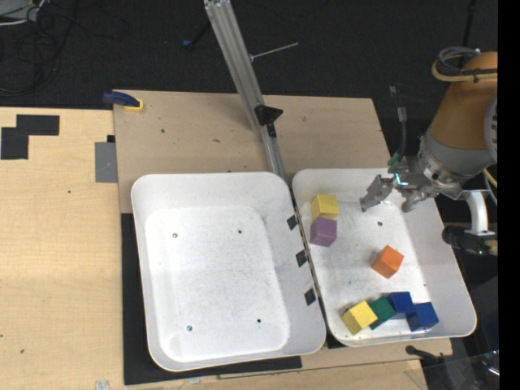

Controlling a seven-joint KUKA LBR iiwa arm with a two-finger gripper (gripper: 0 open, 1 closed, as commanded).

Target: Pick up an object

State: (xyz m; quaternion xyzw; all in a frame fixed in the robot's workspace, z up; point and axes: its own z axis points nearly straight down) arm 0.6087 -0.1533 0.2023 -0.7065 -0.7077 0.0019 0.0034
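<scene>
The right bin (pixel 455 287) holds several blocks. A yellow block (pixel 326 205) and a purple block (pixel 323 231) sit near its left wall. An orange block (pixel 387 261) lies in the middle. Along the front edge are a yellow block (pixel 358 316), a green block (pixel 381 309) and two blue blocks (pixel 412 310). My gripper (pixel 393 195) hangs over the back of the right bin, to the right of the upper yellow block. Its fingers are spread apart with nothing between them.
The left bin (pixel 211 266) lies beside the right one. A slanted aluminium rail (pixel 242 71) rises from between the bins toward the back. A blue and yellow clamp (pixel 122 99) sits at the bench's back left corner.
</scene>
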